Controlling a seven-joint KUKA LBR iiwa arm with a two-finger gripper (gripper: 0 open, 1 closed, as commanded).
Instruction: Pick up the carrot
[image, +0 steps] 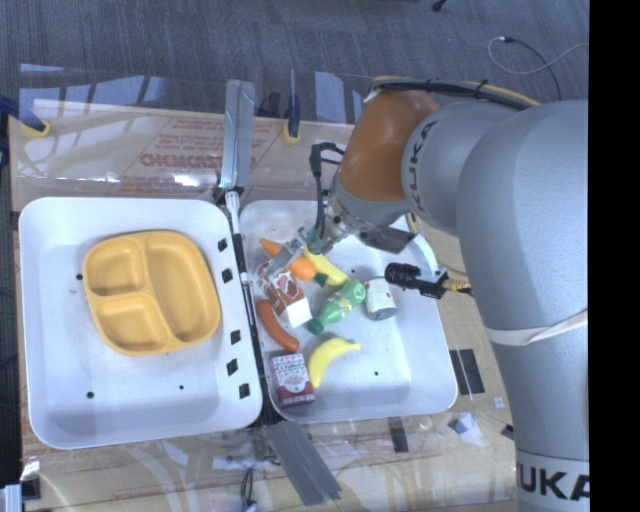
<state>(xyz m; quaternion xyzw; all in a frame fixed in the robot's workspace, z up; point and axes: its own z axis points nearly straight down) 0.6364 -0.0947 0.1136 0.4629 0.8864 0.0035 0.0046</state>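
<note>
The carrot (299, 267) is a small orange piece lying in the upper left part of the right bin (425, 385), close to the divider. My gripper (295, 251) reaches down from the orange-banded wrist (378, 150) and sits right at the carrot, on its upper side. The gripper's metal tip overlaps the carrot, and part of the carrot is hidden behind it. Whether the carrot is held is unclear from this angle.
Crowded around the carrot are a yellow corn piece (329, 268), a green bottle (338, 306), a small can (379, 299), a brown-and-white carton (287, 295), a sausage (277, 326), a banana (331, 355) and a red box (290, 380). The left bin (50, 400) holds a yellow divided plate (150, 291).
</note>
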